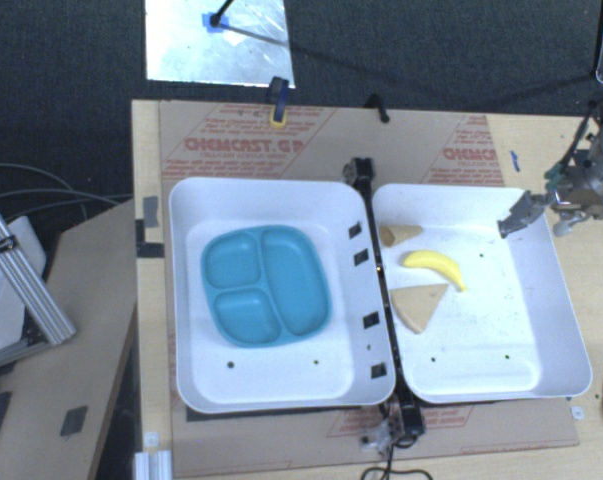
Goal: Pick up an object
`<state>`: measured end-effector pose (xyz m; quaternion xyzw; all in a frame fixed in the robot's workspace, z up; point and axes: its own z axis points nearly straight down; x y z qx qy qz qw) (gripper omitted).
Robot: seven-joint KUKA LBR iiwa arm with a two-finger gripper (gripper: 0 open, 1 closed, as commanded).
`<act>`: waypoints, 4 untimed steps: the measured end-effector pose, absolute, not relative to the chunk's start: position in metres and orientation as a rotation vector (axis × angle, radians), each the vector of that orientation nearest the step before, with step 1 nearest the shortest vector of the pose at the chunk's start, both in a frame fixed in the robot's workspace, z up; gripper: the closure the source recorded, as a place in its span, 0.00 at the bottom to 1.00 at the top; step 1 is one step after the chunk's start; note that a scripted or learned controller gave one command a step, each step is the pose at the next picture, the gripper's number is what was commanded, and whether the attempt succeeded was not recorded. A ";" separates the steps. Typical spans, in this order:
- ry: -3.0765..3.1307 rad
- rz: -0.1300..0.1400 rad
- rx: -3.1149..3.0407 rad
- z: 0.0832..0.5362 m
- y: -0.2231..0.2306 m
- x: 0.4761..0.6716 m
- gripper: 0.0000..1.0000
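We see two white bins side by side on the bench [231, 138]. The left bin [196, 208] holds a blue divided tray [266, 285]. In the right bin [551, 358] a banana [434, 266] lies near the left wall, between a small tan wedge [401, 234] beyond it and a larger tan wedge [419, 306] nearer us. The gripper [516, 218] hangs over the far right corner, well apart from them; we cannot tell how its jaws stand.
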<state>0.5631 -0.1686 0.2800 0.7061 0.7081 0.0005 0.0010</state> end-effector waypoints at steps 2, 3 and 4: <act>2.221 -0.002 2.223 0.081 -0.181 0.524 0.00; 2.221 0.004 2.216 0.095 -0.179 0.526 1.00; 2.220 0.006 2.214 0.106 -0.180 0.527 1.00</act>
